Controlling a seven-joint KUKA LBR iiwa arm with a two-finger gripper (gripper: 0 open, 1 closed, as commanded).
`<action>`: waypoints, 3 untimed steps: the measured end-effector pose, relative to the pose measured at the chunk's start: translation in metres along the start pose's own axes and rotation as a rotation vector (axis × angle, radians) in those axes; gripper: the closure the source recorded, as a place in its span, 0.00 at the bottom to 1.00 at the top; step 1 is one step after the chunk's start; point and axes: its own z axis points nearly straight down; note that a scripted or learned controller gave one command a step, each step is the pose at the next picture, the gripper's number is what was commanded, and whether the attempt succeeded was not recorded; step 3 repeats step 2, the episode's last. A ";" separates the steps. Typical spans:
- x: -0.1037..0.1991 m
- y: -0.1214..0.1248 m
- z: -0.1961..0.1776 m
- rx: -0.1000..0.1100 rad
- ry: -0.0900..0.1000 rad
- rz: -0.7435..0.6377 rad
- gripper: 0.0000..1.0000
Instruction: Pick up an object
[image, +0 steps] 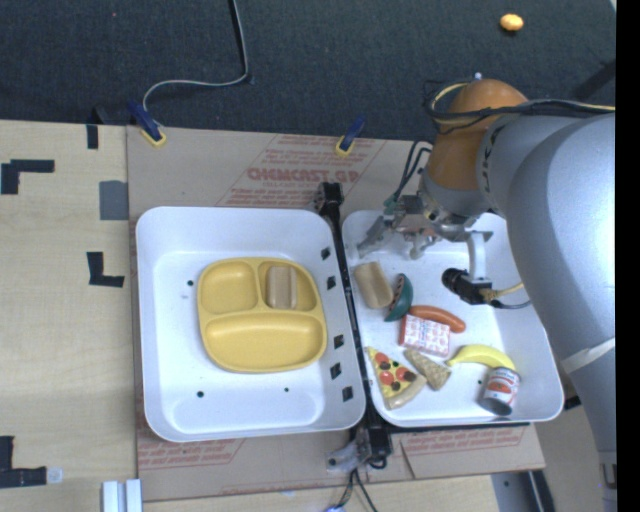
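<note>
Counter (60, 230) with two white bins side by side, seen from above at a slant. The left bin (165, 300) holds a yellow tray (250, 335) with three compartments; a brown bun-like item (282, 288) lies in its upper right compartment, as if sorted there. The right bin (530, 350) carries the loose stock, crowded toward its near half: a bread roll (373, 284), a dark green piece (401, 297) just beside it, a hot dog (437, 317), a red-and-white packet (426, 336), a pizza slice (393, 375), a tan wedge (433, 371), a banana (482, 355) and a small can (500, 389) at the near right corner. The arm (560, 230) reaches in from the right, and the hand (420, 228) hangs over the far end of this bin, above and behind the roll, a placement that suits a descent onto the pile. Whether the hand is released or clenched cannot be told; nothing is visible between its parts. No item appears lifted, so the pick seems not yet made. The closely packed items likely make a clean grasp harder.
</note>
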 end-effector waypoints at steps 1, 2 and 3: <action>-0.001 -0.002 0.013 0.007 -0.002 -0.001 0.00; 0.001 -0.002 0.013 0.006 -0.003 0.000 0.00; 0.001 -0.002 0.013 0.006 -0.003 0.000 0.00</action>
